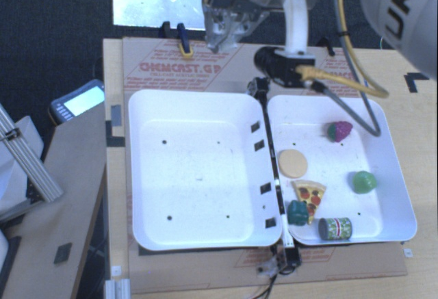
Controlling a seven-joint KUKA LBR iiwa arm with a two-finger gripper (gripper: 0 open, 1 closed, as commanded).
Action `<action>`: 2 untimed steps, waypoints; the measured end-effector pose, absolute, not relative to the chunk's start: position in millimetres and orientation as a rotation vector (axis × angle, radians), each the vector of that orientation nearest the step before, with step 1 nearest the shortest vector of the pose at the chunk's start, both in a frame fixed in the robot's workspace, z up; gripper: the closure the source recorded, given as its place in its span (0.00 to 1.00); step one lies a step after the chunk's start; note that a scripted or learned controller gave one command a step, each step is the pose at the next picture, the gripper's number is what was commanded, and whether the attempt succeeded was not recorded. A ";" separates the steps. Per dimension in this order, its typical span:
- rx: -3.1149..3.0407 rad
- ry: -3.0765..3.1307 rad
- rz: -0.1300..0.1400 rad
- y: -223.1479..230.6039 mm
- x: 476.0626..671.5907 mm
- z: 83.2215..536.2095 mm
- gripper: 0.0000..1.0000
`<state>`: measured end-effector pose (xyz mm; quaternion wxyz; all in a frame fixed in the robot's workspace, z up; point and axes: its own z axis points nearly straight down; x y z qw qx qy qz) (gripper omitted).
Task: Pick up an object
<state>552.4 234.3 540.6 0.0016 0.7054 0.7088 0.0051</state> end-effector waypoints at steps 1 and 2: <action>2.226 2.212 0.002 166.2 578.6 535.3 1.00; 2.210 2.235 0.004 239.0 549.0 534.9 1.00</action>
